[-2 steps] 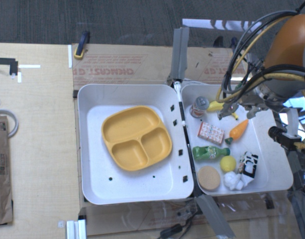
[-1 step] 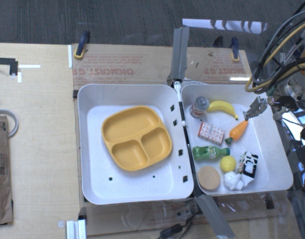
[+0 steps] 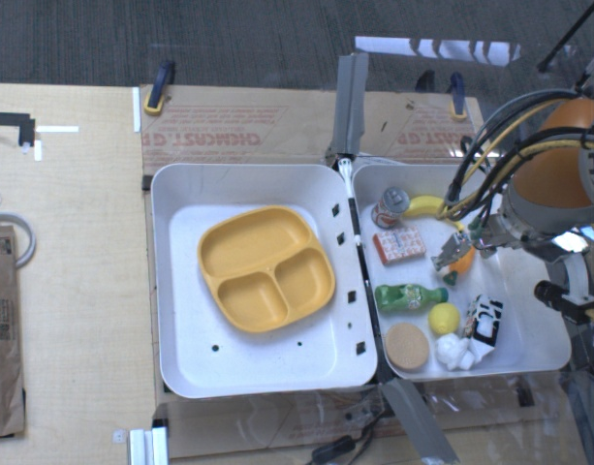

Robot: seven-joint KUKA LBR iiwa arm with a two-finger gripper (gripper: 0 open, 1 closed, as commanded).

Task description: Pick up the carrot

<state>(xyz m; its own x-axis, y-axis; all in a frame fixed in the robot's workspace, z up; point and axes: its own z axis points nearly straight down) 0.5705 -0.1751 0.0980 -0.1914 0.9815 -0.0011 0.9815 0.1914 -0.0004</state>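
Observation:
The carrot (image 3: 462, 260) is a small orange piece with a green top, lying in the right bin (image 3: 529, 356) near its middle. My gripper (image 3: 452, 252) is down in that bin, right on the carrot's left side and touching or nearly touching it. The grey wrist and the orange band of the arm reach in from the right above it and hide part of the carrot.
Around the carrot lie a red box (image 3: 400, 247), a green bottle (image 3: 410, 297), a lemon (image 3: 444, 318), a banana (image 3: 424, 206), a can (image 3: 393, 201), a tan disc (image 3: 407, 345) and a black-and-white item (image 3: 485, 320). The left bin (image 3: 180, 356) holds a yellow divided plate (image 3: 267, 267).

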